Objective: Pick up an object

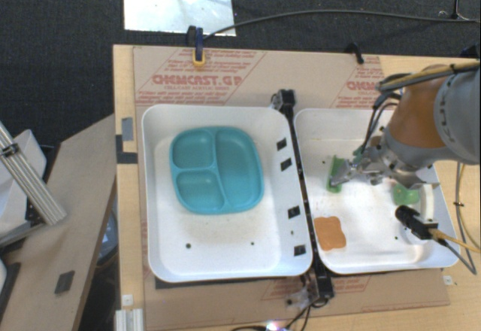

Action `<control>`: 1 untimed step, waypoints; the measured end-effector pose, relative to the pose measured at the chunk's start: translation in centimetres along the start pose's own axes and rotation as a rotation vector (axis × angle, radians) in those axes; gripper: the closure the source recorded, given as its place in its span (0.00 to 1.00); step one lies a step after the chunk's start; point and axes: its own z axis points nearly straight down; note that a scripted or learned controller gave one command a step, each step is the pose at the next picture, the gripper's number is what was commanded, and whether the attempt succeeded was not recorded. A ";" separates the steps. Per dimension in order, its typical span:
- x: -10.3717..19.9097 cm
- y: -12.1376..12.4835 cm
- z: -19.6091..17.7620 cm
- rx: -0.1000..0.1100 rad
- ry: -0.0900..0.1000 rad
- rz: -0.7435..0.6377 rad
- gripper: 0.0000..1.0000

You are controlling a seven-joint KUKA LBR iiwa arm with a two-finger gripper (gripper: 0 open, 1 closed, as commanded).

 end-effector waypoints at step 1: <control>0.1 0.3 -1.3 -0.009 0.001 -0.001 1.00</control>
